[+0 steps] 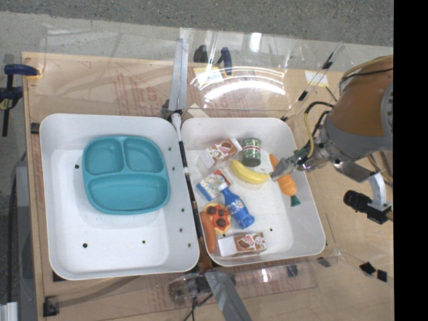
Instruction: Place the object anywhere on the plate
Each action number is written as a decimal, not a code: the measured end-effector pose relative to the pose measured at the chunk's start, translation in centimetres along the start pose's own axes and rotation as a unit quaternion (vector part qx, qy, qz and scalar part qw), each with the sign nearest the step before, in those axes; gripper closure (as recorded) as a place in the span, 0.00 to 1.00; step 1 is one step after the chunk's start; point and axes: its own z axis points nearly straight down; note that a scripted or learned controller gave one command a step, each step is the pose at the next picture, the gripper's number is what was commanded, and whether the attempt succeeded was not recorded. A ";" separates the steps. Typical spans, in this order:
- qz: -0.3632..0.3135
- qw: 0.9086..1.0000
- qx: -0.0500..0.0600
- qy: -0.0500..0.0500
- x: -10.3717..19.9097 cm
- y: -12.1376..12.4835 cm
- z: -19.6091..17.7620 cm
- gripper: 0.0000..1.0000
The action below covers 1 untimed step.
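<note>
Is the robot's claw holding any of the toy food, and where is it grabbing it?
It cannot be told. The gripper sits right at the carrot beside the banana in the right bin, but no toy shows clearly between its tips.

Bright, even overhead light with soft, short shadows; the two white bins (67, 259) come out near overexposed, yet the teal plate (126, 174) inside the left one stays evenly lit. Strong glare streaks on the clear plastic sheet (234, 85) behind the right bin, curved white reflections. Overall a bit soft and low-res: small items in the right bin lack fine detail, and the orange arm (364, 105) at right is slightly blurred.
</note>
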 end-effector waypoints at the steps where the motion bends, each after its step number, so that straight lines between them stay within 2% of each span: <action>1: -0.006 1.000 0.000 0.001 13.3 4.3 -2.5 1.00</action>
